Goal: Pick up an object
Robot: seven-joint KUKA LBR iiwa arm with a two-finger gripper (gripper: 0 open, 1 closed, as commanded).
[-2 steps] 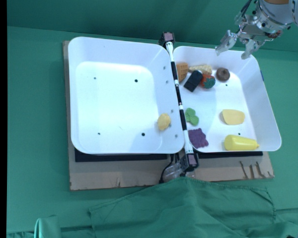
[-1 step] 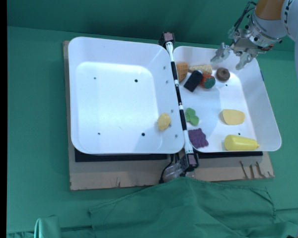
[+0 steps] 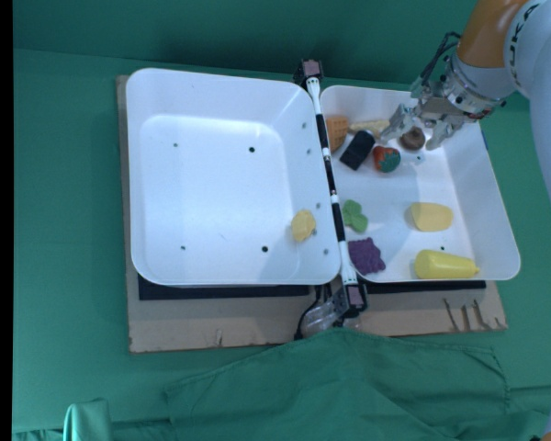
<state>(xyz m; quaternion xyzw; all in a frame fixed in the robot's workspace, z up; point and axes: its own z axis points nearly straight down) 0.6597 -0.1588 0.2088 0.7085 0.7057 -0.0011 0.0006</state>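
Observation:
My gripper (image 3: 417, 129) hangs over the back of the right bin (image 3: 496, 219), its fingers spread open. A small brown round piece (image 3: 413, 139) lies on the bin floor right under the gap between the fingertips, and I cannot tell whether they touch it. Just left of it sit a red and green strawberry (image 3: 386, 159) and a black block (image 3: 356, 150). An orange piece (image 3: 338, 132) and a pale tan piece (image 3: 371, 126) lie against the back left corner.
Further forward in the right bin are a yellow lump (image 3: 429, 216), a yellow pepper (image 3: 445, 265), a green leaf shape (image 3: 354, 215) and purple grapes (image 3: 365, 255). The left bin (image 3: 211, 108) holds one yellow piece (image 3: 303, 225) near the divider. Green cloth (image 3: 349, 384) covers the front.

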